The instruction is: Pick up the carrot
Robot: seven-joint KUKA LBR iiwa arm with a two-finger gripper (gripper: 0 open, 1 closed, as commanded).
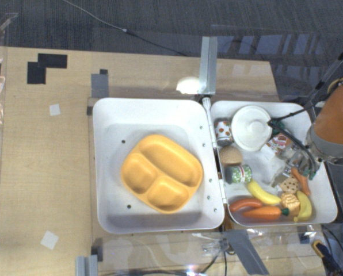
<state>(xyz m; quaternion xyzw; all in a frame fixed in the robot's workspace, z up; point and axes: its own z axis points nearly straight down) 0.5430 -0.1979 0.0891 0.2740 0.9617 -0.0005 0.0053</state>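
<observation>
A long orange carrot [263,213] with a green stub at its right end lies along the front wall of the right bin [331,207]. Just behind it rests a red sausage-shaped piece [245,203]. My gripper [294,169] is low over the right side of that bin, under the arm's orange band [338,117]. It is roughly 90 pixels up and to the right of the carrot. A small orange piece [303,181] sits directly at the gripper's tip, and I cannot see whether it is held.
The right bin is crowded: a white bowl [251,127], a small can [223,131], a green can [239,173], a banana [262,193], a brown waffle piece [289,186] and yellow pieces [301,207]. The left bin [105,154] holds a yellow divided plate [162,172].
</observation>
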